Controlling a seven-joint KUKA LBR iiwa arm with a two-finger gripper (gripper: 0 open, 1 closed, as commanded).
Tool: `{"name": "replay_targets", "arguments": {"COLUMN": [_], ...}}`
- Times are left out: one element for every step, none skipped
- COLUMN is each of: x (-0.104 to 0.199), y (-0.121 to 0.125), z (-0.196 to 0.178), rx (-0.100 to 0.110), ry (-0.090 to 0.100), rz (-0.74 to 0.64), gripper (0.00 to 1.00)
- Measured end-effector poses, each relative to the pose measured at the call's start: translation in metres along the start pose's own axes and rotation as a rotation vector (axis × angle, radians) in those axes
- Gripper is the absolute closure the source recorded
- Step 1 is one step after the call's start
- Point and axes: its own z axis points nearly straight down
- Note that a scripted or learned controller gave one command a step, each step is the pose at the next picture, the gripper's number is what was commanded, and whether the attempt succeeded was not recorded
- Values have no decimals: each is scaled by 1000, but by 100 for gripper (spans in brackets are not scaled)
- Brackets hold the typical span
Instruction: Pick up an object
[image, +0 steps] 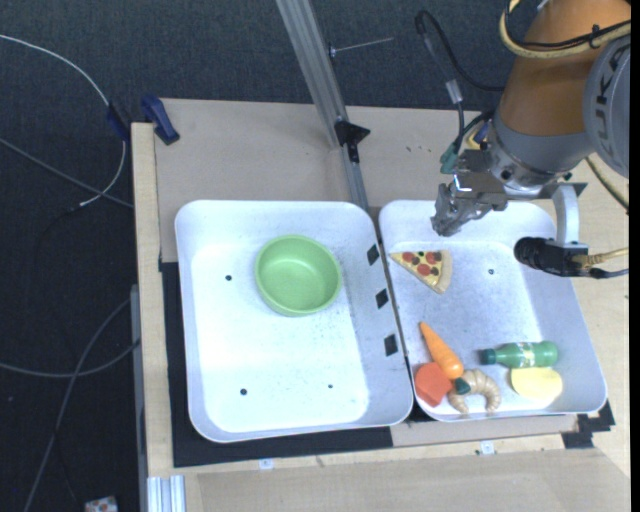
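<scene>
My gripper (447, 224) hangs over the far left part of the right bin (520, 300), just above and to the right of a pizza slice (424, 268). Nothing shows between its fingers. Along that bin's near edge lie a carrot (439, 346), a red block (432, 384), a tan croissant-like piece (478, 390), a green bottle (519, 354) and a yellow piece (535, 383). A green bowl (297, 274) sits in the left bin (230, 340).
A metal pole (325, 90) slants across the bench behind the bins. A black fitting (545, 254) sticks over the right bin's right side. Cables trail on the dark floor at left.
</scene>
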Motion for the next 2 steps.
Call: {"name": "replay_targets", "arguments": {"x": [52, 108], "y": [9, 10], "z": [13, 31], "rx": [3, 6], "ry": [-1, -2], "rz": [0, -1], "gripper": [100, 100]}}
